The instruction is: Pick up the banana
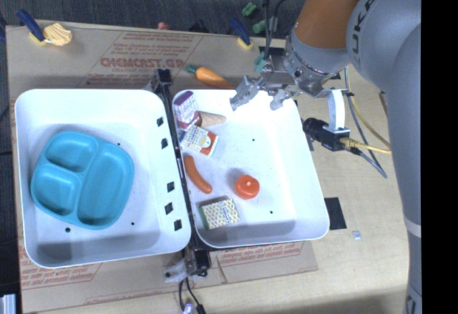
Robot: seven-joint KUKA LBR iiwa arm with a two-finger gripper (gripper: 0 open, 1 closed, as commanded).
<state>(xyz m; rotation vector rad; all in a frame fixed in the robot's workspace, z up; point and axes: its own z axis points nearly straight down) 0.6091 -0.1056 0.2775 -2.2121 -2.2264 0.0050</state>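
My gripper [255,99] hangs over the far rim of the right bin [308,184], its two fingers spread open with nothing between them. Just left of it in that bin lie a purple packet [185,106] and a tan cone-shaped piece [212,119]. A small pale yellow object [58,35] rests on the cardboard at the far left corner of the bench, outside both bins and far from the gripper; its shape is too small to make out.
The right bin also holds a small carton [198,139], an orange-red sausage [197,174], a round orange piece [247,187] and a patterned box [220,213]. A carrot [210,76] lies behind the bins. The left bin [28,112] holds a blue divided plate [82,178].
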